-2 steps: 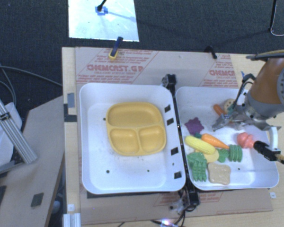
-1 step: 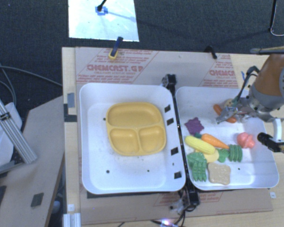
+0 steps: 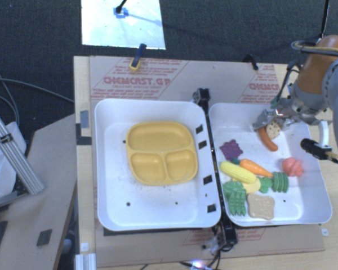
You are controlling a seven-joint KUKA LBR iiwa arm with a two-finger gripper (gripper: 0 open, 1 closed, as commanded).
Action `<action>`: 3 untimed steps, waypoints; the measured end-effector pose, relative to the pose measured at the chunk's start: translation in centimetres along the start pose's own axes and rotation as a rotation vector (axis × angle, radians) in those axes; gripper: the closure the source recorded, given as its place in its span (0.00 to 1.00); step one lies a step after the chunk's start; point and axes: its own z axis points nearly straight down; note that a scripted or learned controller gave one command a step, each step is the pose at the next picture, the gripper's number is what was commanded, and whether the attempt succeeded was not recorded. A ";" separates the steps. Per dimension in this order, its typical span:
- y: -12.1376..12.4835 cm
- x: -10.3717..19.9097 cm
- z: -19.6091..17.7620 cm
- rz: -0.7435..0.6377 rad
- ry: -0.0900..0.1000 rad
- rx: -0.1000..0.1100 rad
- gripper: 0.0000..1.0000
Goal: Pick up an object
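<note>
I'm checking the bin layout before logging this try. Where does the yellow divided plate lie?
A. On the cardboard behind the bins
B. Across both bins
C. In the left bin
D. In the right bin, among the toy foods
C: the yellow divided plate lies flat inside the left bin, while the toy foods, such as the carrot, lie in the right bin.
</note>
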 end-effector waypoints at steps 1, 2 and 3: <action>-0.1 0.0 0.1 -0.002 -0.002 -0.001 0.00; -0.1 0.0 0.1 -0.002 -0.002 -0.001 0.00; -0.1 0.0 0.1 -0.002 -0.002 -0.001 0.00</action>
